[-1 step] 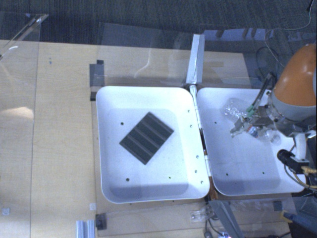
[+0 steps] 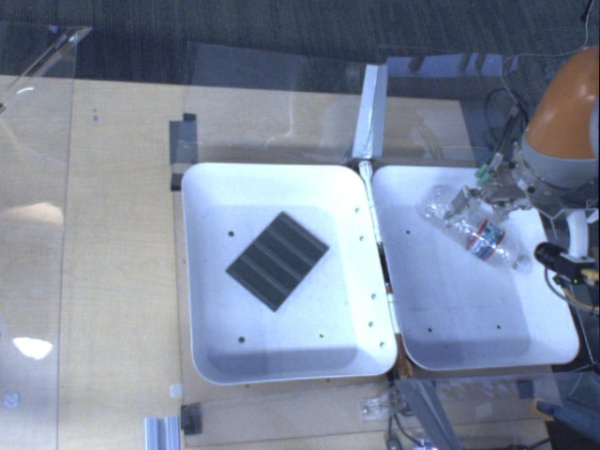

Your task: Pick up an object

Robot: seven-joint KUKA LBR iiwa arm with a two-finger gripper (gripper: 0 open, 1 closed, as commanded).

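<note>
Nearest to us, below the two bins, we see a small clear plastic piece (image 2: pixel 375 406) lying on the wooden bench (image 2: pixel 103 251), just under the front rim of the left bin (image 2: pixel 202 345).

We find the clear plastic bottle (image 2: pixel 473 228) in the right bin (image 2: pixel 487 345), in its upper part toward the right wall. It lies on its side, tilted, with a red and blue label near its lower end. The gripper (image 2: pixel 492 200) is right over the upper side of the bottle, and it seems to touch it, but we cannot tell if the fingers are apart or closed, or if they have the bottle between them.

The grey arm with the orange band (image 2: pixel 562 101) comes in from the right edge above this bin.

In the left bin, a dark ribbed square pad (image 2: pixel 278 260) lies flat near the middle, turned like a diamond.
</note>
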